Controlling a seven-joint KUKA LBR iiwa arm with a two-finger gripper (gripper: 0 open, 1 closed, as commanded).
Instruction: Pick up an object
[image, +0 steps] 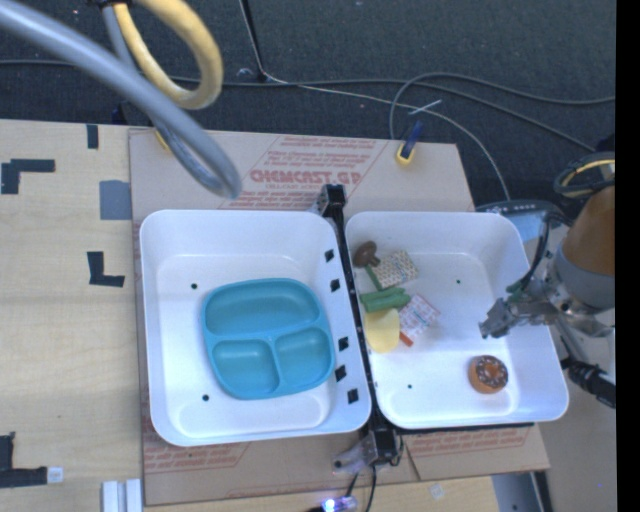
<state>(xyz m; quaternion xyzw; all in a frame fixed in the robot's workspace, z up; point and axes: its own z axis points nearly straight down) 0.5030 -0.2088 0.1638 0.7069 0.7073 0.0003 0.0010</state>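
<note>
Reaching in from the right, arm (585, 262) angles its gripper (497, 322) low over the bin (455, 400); finger state unreadable. Donut (489, 374) just below it.

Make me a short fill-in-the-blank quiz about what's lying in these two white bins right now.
1. The blue divided tray lies in the ____ bin.
2. The tray has ____ compartments.
3. The doughnut lies in the same bin as the ____ block.
4. The gripper hangs over the ____ bin.

Missing words: left; three; yellow; right
</note>
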